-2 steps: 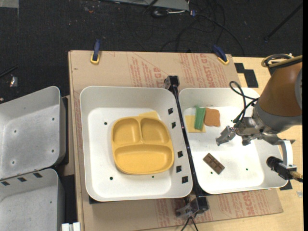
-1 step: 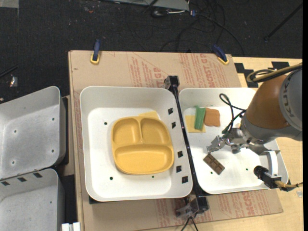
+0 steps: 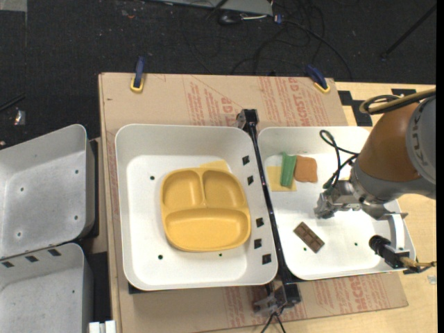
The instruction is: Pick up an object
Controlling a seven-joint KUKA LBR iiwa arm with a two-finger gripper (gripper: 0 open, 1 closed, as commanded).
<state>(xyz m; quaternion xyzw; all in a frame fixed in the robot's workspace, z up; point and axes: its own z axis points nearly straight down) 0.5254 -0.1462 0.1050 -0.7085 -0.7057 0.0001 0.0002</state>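
Gripper sits low inside the right bin, roughly at its centre, beneath the grey wrist and orange band of the arm; whether it is apart or together cannot be told from this angle, and nothing is seen clamped in it. Nearest candidate is the brown bar, lying flat on the bin floor at about seven o'clock from the tool, near but apart. At about ten o'clock lie a green block, an orange-brown piece touching its right side, and a pale yellow slab beneath its left side. In my judgement, a sound pick calls for a vertical descent centred on one item, closing across its short width; the bar is thin, rigid-looking and scored, so a shallow grasp may slip. The clustered three risk a double pick. Left bin holds a glossy yellow divided tray, smooth moulded plastic with rounded corners, broad and hard to span. Both bins are matte white, shallow, with curved walls.
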